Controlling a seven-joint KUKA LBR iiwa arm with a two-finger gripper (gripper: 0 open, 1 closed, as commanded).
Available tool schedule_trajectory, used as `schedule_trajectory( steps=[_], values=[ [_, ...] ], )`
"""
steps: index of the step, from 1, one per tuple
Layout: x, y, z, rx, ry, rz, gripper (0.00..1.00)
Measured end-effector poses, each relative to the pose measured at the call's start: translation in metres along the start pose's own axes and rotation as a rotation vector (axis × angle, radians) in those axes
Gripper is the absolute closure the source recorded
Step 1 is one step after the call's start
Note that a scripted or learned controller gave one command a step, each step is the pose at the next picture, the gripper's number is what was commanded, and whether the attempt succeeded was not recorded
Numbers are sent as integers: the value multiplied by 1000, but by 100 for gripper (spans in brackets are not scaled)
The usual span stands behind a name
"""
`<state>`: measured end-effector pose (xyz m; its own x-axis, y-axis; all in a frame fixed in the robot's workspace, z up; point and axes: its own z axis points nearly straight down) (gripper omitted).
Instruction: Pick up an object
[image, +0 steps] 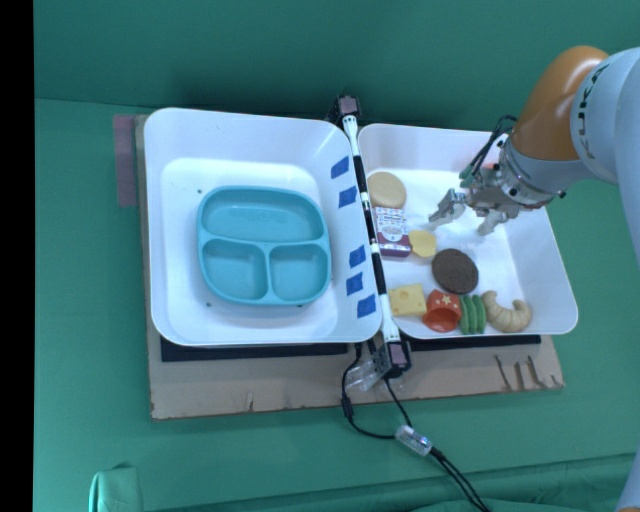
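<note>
Gripper: gripper (468, 212) hangs over the right bin's upper middle, its two fingers spread apart with nothing between them (arm reaching in from the right).
Left bin: left bin (175, 150) carries a teal three-compartment plate (264, 245), and blue tape squares (350, 225) run down its right wall.
Right bin, left side: right bin (545, 260) has a tan round biscuit (386, 189) at the top, a small red-and-white carton (392, 232) below it, and a yellow cheese wedge (407, 299) lowest.
Right bin, middle: a small yellow piece (423, 243), possibly a chip, lies just beside the carton; a dark brown round cookie (455, 270) lies below the gripper.
Right bin, front row: a red tomato-like piece (441, 311), green pea pods (472, 313) and a croissant (507, 312) lie side by side.
</note>
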<state>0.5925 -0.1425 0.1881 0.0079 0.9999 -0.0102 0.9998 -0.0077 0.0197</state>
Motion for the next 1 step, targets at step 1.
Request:
schedule_trajectory(
  steps=[1],
  values=[
    [41, 9, 0, -2, 2, -3, 0]
  ],
)
